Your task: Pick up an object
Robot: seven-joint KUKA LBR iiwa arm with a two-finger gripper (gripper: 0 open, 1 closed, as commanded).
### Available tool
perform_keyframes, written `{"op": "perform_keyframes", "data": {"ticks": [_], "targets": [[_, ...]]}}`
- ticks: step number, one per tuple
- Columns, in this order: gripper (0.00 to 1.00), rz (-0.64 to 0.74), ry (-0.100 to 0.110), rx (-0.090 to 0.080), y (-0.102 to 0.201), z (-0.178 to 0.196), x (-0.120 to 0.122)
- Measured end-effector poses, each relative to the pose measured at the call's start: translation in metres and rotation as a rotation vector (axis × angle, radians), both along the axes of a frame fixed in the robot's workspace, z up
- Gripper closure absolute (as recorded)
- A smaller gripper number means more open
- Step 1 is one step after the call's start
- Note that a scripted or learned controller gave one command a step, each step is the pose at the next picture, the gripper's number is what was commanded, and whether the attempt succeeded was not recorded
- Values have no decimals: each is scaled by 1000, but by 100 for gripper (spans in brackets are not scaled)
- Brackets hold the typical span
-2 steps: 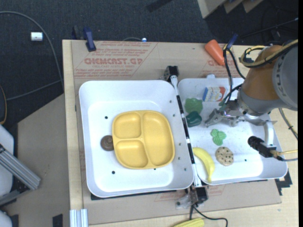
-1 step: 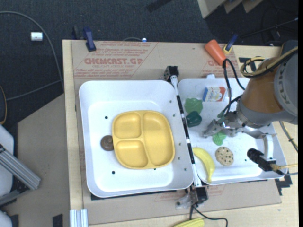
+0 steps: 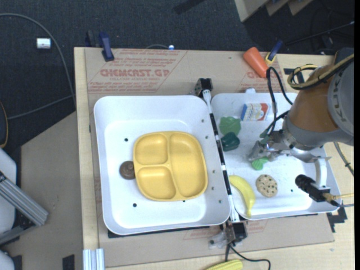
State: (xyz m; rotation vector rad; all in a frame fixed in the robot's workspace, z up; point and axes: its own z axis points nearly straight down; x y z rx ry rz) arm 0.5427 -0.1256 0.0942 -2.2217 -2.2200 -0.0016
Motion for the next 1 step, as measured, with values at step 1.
{"op": "perform_keyframes", "data": {"ticks": [1], "targets": [[100,2,-1,-1,63,91,-26]]}}
